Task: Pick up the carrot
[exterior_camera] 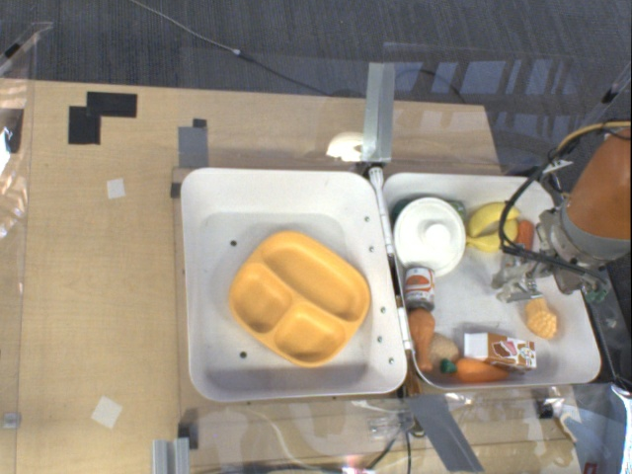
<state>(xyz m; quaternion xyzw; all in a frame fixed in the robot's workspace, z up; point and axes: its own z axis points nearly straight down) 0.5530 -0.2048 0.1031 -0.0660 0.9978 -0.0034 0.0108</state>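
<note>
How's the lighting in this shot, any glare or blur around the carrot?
Camera view: even overhead light, soft shadows inside the left bin; glare streaks along the near bench edge; the carrot is small but fairly sharp; the gripper looks slightly blurred.

One fixed camera looks down at a slant on both bins (197,265).

The tray (300,296) lies in the left bin (197,265). In the right bin (583,354), the bowl (430,233) sits behind the can (419,286), and the carrot (478,369) lies along the front edge beside the box (500,349).
</note>
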